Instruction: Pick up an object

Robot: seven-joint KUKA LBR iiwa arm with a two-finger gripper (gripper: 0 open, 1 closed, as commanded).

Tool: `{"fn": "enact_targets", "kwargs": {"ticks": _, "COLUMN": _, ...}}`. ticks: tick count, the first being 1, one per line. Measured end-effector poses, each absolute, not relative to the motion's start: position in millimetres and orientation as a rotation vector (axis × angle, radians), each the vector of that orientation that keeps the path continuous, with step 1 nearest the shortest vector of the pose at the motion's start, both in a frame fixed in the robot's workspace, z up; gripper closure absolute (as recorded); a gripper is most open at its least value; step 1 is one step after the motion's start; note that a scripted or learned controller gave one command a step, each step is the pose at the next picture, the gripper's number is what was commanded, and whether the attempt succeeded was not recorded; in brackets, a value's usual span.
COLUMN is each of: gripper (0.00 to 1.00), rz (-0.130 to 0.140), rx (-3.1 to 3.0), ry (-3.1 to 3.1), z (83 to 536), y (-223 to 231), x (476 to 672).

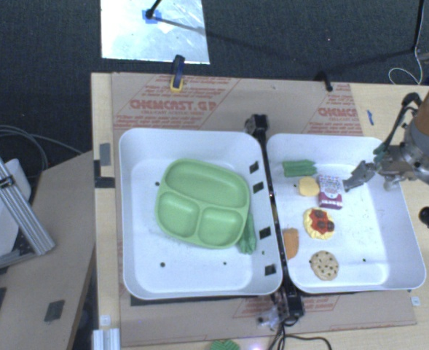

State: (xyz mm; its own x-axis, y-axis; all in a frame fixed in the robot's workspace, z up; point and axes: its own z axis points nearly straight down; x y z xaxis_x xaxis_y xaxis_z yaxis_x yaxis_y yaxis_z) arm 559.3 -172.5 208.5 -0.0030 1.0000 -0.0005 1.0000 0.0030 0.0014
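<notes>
While the arm [427, 133] reaches in from the right, we see its gripper [371, 175] over the upper right part of the right bin [400, 224]. We see one finger [357, 176] pointing left toward the toys and another finger at the right, spread apart. We see nothing between them, so the gripper is empty. Height above the bin floor: we can't tell.

Right bin contents, all in its left half:
- green block [298, 168] near the top, lying flat
- yellow piece [309, 187] just below it
- red and white packet [331, 191] just right of the yellow piece, nearest to the left finger but apart from it
- round yellow and red pizza toy [320, 224] below the packet
- orange piece [290, 243] against the left wall
- cookie [324, 265] near the bottom

Any of these could be the pick target; we see none in the grip.

Left bin [141, 195] holds a green divided tray [202, 203], three compartments, tilted a bit, with a green cloth or strip [248, 233] at its right edge; we can't tell which.

Both bins sit side by side on a cardboard sheet [199, 100] on the bench.
</notes>
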Motion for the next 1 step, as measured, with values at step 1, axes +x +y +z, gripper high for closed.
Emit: {"fn": "enact_targets", "kwargs": {"ticks": 1, "gripper": 0.00, "rz": 0.002, "rx": 2.213, "ry": 2.227, "z": 83.8, "y": -172.7, "x": 594.3}}
